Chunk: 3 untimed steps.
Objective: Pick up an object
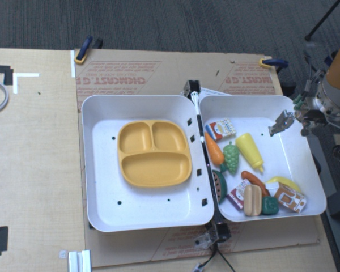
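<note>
Camera view, approach step. My end effector hangs at the right bin's upper right rim, carrying nothing; whether it stands open or closed I cannot tell at this size. I judge that no object is picked yet. The candidates lie in the right bin: a yellow mustard bottle nearest the end effector, then green grapes, a carrot, a small carton, and a crowded cluster along the near wall with a hot dog and a banana. The next move calls for a descent onto 1 isolated item; I would choose the bottle. The left bin holds a yellow divided plate. Both bins rest on cardboard over a pale wooden tabletop; dark carpet lies beyond.
</note>
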Motion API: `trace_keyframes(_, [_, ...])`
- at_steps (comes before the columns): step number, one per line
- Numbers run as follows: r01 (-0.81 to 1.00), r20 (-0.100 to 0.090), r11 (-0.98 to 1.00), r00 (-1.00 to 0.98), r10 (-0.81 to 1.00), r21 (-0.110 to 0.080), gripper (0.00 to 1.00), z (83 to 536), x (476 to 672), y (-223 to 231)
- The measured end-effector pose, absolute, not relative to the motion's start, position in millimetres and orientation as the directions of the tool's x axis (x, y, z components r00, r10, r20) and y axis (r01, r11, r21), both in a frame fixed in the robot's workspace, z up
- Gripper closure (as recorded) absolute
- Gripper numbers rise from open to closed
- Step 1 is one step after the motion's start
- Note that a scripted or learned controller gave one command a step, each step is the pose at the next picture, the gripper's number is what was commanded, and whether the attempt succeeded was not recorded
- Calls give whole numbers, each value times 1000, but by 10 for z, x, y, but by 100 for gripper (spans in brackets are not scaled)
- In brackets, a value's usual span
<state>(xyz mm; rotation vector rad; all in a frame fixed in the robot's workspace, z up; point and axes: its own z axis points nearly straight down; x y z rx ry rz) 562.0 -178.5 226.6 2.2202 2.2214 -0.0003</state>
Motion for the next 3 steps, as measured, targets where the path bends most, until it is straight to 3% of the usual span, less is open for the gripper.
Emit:
trace_keyframes(1, [1000, 0, -24, 24, 1000, 0, 0, 922, 5413, -1599])
trace_keyframes(2, [1000, 0, -27, 27, 1000, 2, 100, 1020, 5422, -1603])
trace_keyframes(3, [996, 0, -93, 93, 996, 1, 100, 2010, 5411, -897])
